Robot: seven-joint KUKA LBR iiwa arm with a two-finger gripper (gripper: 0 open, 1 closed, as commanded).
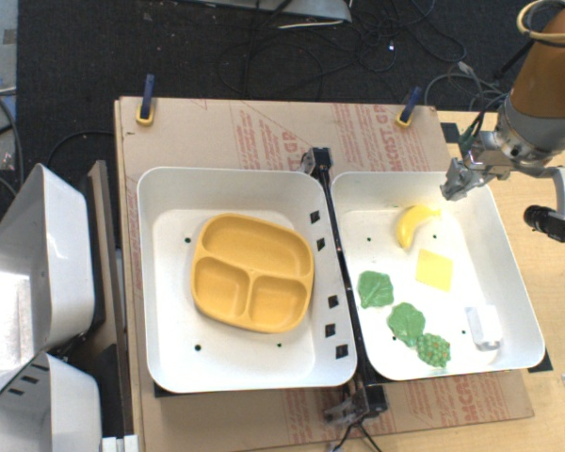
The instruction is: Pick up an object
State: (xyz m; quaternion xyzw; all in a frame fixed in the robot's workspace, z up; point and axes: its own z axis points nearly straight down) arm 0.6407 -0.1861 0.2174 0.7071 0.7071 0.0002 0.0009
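Observation:
The right bin (508,252) holds a yellow banana-shaped piece (412,222), a flat yellow square (434,270), three green leafy pieces (376,288) (407,322) (433,349) and a small white block (483,327). My gripper (456,184) hangs over the bin's far right rim, just up and right of the banana piece, with nothing visible between its fingers. The grey arm with its orange band (546,64) comes in from the upper right.
The left bin (160,281) holds a yellow three-compartment tray (252,272). A black divider with clips (331,252) runs between the bins. Blue clamps (147,99) (410,105) pin the cardboard at the back. White tubs (33,262) stand at the left.

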